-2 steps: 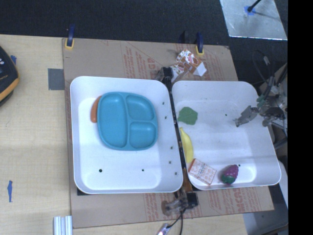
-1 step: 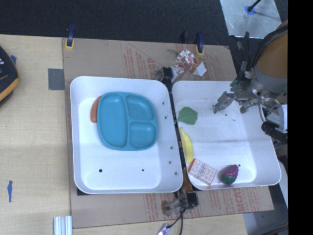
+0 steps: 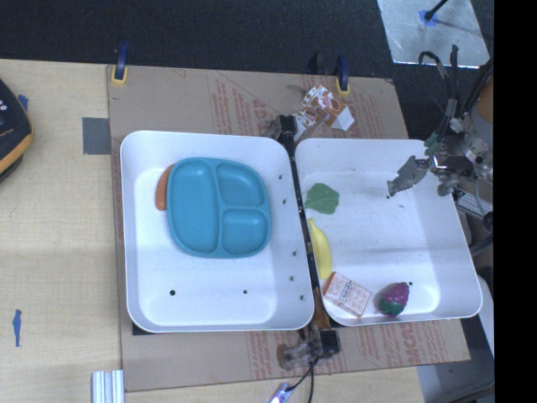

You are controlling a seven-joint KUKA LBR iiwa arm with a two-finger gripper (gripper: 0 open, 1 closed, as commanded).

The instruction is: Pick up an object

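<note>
Four small things lie in the right bin, all well apart from the gripper, which hangs over that bin's upper right with nothing between its fingers: one flat green leaf to its left, and along the lower left one curved yellow banana, one square patterned packet and one knobbly purple fruit with a green base. Whether the fingers are spread or pressed together cannot be told. The left bin bears one smooth blue three-compartment plate, with one orange piece showing at its left edge.

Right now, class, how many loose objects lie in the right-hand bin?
4: a green leaf near the bin's left wall, a banana along that wall, a small box and a purple-and-green fruit at the front. The divided plate in the other bin may hide more.
</note>
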